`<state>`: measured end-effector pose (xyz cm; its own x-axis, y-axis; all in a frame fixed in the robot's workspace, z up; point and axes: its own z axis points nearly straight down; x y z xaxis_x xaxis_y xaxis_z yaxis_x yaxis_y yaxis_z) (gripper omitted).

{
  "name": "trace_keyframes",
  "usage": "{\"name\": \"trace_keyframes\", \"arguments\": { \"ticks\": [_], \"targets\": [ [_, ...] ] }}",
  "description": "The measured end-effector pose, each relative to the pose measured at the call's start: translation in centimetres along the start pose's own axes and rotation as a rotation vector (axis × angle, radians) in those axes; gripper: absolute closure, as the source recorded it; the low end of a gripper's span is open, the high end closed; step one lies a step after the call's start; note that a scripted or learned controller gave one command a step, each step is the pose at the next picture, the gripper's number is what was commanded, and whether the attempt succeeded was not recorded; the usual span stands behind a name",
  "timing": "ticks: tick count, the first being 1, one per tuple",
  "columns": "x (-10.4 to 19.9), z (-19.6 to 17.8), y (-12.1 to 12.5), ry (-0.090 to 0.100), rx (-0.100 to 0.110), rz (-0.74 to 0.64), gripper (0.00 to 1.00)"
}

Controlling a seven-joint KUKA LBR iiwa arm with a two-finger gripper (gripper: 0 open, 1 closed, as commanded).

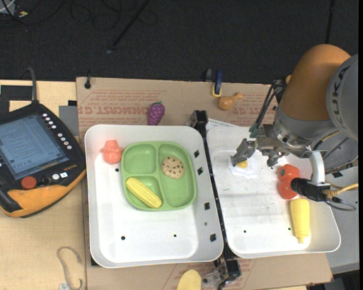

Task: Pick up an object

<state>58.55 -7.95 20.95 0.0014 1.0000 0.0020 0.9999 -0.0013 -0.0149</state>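
The claw (254, 153) is seen over the far left part of the right shallow white bin (260, 234), directly above a small flat fried-egg toy, white with a yellow centre (246, 167). Whether the claw is spread or pressed together cannot be told; nothing is seen pinched in it. The egg toy is judged to be light, thin and probably rubbery; a hold across its raised yolk or an outer edge is advised, since a flat piece slips easily on a smooth bin floor. Towards the right edge of the same bin, a red plastic tomato (286, 182) and a yellow plastic bottle (300, 217) are placed close together. In the left white bin (109, 234), a green divided plate (184, 189) is carried. The bins rest on brown cardboard (127, 101) on the bench; dark carpet (169, 29) lies beyond.
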Motion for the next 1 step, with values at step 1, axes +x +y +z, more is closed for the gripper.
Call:
{"name": "trace_keyframes", "arguments": {
  "ticks": [1],
  "targets": [
    [-0.03, -0.74, 0.27, -0.002, -0.014, -0.001, 0.00]
  ]
}}
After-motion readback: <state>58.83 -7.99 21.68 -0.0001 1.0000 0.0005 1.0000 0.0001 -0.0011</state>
